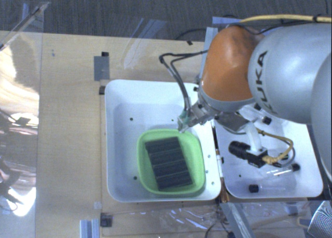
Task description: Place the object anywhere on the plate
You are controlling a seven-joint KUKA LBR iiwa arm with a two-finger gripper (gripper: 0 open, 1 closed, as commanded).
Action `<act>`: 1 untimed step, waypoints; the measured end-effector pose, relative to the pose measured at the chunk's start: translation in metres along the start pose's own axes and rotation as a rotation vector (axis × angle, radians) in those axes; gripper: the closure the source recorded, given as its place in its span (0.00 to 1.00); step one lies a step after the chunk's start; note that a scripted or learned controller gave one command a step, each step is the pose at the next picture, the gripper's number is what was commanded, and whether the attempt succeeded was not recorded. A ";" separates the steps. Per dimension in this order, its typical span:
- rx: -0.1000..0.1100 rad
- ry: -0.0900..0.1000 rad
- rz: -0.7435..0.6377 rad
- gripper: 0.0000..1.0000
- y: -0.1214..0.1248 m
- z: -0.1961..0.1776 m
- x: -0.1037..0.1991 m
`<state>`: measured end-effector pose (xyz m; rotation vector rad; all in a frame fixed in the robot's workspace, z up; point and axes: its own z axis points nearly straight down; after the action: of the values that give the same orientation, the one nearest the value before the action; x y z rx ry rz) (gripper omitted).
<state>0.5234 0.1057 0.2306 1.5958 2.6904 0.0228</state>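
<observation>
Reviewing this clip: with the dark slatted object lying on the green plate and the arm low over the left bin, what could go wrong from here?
1. The gripper sits right at the green plate's upper right rim; a sideways or downward move may knock or tip the plate.
2. The dark slatted object fills most of the plate, so a jolt might slide it over the rim into the left bin.
3. The black cable looped beside the wrist could snag as the arm retreats.

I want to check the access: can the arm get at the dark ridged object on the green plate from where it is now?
Probably yes. The dark ridged object lies uncovered on the green plate, and the arm hangs over the plate's upper right corner.
</observation>
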 end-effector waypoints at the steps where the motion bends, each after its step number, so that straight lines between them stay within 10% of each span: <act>1: 0.000 0.000 0.000 0.00 0.000 0.000 0.000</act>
<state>0.5234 0.1057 0.2306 1.5964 2.6901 0.0225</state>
